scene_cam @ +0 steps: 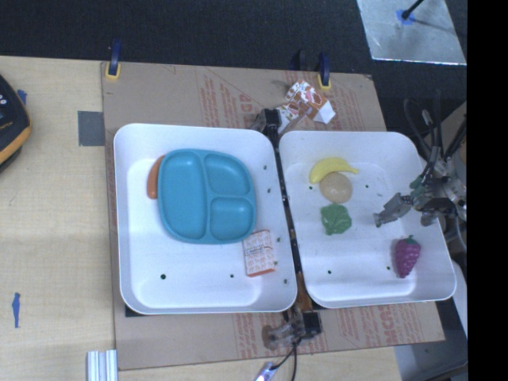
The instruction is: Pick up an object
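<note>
The two-finger gripper point(394, 209) hangs over the right white bin point(369, 292) with its fingers spread apart and nothing between them. Nearest to it lies the small purple plastic grape bunch point(406, 255), just beside the bin's right wall. It looks light, stiff and a little bumpy, so I would close on its wider middle.

Gripper point(406, 207) over right bin point(373, 292) w/ banana point(332, 167), green toy point(336, 219), purple grapes point(406, 255).
</note>
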`<control>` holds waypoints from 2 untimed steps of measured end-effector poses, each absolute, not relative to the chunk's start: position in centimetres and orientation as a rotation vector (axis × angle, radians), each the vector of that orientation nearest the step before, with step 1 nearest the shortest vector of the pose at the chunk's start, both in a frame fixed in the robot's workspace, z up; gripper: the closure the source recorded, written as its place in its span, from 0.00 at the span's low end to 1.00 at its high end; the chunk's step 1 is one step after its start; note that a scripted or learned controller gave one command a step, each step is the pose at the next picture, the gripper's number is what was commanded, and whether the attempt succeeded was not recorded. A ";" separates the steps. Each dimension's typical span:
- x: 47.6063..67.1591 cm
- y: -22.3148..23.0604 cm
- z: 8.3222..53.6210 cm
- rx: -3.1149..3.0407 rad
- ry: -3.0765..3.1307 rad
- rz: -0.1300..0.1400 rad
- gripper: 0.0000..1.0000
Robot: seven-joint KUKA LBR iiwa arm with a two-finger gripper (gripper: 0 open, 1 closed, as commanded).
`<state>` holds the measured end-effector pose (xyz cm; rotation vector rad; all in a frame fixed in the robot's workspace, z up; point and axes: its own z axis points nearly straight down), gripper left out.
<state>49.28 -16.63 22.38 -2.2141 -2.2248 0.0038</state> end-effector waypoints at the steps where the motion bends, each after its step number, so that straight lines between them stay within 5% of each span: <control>1: 49.9 -21.2 21.4 -2.218 -2.225 0.004 0.00; 2: 48.3 -19.3 20.4 -2.214 -2.225 0.005 0.00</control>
